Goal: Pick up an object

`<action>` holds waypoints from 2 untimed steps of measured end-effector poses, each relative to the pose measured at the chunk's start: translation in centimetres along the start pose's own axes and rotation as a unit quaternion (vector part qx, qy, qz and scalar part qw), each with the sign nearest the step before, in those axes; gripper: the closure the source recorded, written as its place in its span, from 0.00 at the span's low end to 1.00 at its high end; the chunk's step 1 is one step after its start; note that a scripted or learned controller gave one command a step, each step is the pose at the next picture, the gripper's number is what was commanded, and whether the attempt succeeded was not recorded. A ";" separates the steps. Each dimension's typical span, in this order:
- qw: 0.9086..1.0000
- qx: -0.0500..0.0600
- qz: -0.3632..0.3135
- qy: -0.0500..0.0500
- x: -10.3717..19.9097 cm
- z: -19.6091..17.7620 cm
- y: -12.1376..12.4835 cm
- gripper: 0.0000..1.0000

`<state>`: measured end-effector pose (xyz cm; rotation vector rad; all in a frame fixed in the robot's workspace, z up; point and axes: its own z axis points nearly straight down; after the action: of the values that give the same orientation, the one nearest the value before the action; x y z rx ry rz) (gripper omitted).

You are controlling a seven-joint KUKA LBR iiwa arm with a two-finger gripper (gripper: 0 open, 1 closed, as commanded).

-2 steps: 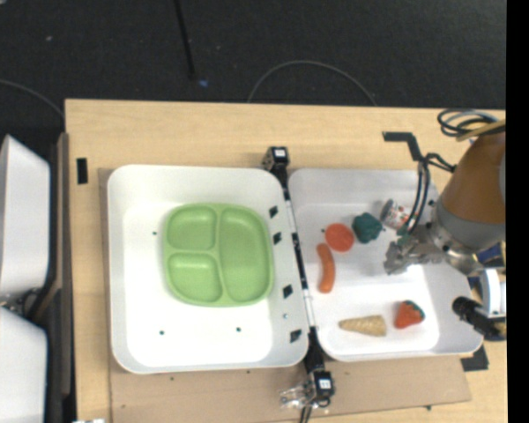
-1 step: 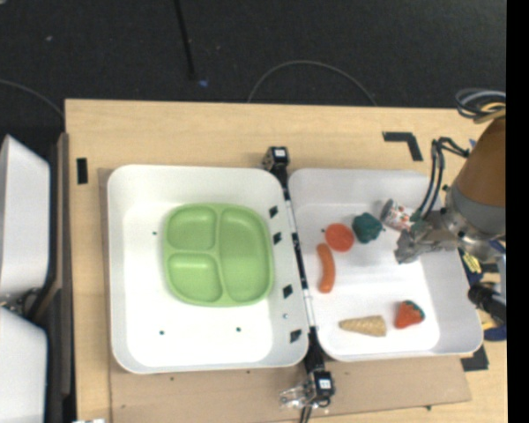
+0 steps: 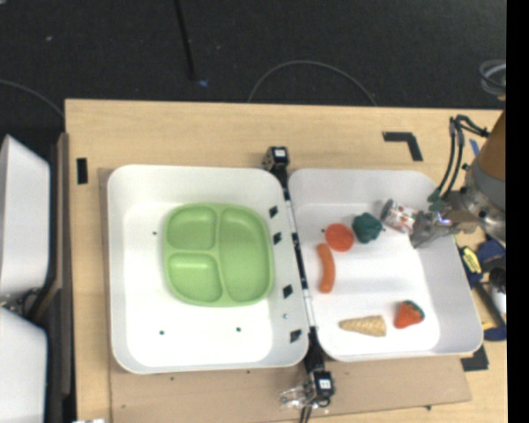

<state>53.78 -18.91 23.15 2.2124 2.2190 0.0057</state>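
Observation:
The right bin (image 3: 441, 280) holds several toy foods. A red-orange round piece (image 3: 339, 235) lies next to a dark green piece (image 3: 367, 227) near the bin's middle. Below them lies an orange sausage-shaped piece (image 3: 325, 267). A tan cone (image 3: 363, 326) and a red strawberry (image 3: 408, 315) sit near the front edge. A small silvery item with red marks (image 3: 397, 216) lies just right of the green piece. My gripper (image 3: 430, 226) hangs low over the bin's right side, close beside the silvery item. Nothing is visibly held.
The left bin (image 3: 132, 324) carries a green divided plate (image 3: 219, 254). A divider with black clips (image 3: 293, 263) separates the bins. Cables and blue-yellow parts (image 3: 480, 258) crowd the bench's right edge near the arm (image 3: 489, 174).

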 end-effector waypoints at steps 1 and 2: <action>1.000 0.003 -0.001 0.001 5.0 0.7 -0.7 1.00; 1.000 0.003 -0.002 0.002 10.9 0.9 -0.4 1.00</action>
<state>53.33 -7.98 22.22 2.2129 2.2291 0.0025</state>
